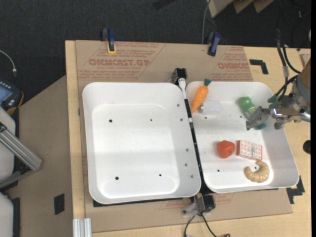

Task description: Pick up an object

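The gripper [265, 117] hangs over the right bin's [284, 157] far right side, reaching in from the right edge of the surface [74, 132]. Its fingers look spread, one dark tip to the left around the bin floor and another a little to its right, with nothing between them that I can make out, though they are small and partly blurred. The nearest thing is the green piece [244, 102], just up and to the left of the fingers, close beside them but apart. It is a squat lump with no clear long axis, so I judge the angle of approach matters little there; a short shift up-left and a drop would put it in reach. Lower down lie the red piece [225, 149], the pink box [250, 150] just right of it, and the curled tan piece [258, 173] nearer the front rim. The carrot [199, 97] sits well apart, against the bin's left wall, its long axis running from upper right to lower left, green top pointing away from me. The left bin [98, 107] holds nothing to grasp.
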Tool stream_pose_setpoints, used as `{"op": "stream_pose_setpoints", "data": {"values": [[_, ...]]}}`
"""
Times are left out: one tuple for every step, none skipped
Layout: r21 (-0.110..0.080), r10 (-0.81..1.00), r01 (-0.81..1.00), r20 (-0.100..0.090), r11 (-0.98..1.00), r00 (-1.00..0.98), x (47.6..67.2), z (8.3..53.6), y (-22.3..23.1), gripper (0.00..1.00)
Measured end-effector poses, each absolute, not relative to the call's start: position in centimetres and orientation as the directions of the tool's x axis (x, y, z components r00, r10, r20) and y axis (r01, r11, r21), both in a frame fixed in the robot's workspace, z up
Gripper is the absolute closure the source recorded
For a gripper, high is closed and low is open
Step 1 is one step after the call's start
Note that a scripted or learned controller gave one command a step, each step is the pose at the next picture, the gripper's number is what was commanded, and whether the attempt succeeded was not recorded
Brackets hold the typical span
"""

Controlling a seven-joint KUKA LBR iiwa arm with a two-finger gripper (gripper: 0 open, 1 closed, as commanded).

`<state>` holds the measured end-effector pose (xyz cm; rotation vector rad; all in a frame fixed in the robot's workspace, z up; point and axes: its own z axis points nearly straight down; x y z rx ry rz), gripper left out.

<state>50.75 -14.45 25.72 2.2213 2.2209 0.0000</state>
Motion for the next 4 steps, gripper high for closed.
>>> {"op": "stream_pose_setpoints", "data": {"values": [[0.020, 1.000, 1.000, -0.009, -0.004, 0.004, 47.9, 43.9, -19.1, 0.00], [0.017, 1.000, 1.000, -0.004, 0.005, -0.005, 48.0, 54.3, -15.0, 0.00], [0.008, 1.000, 1.000, -0.004, 0.002, -0.002, 48.0, 54.7, -15.2, 1.00], [-0.012, 1.000, 1.000, 0.003, 0.005, -0.005, 47.9, 43.4, -10.4, 1.00]]}}
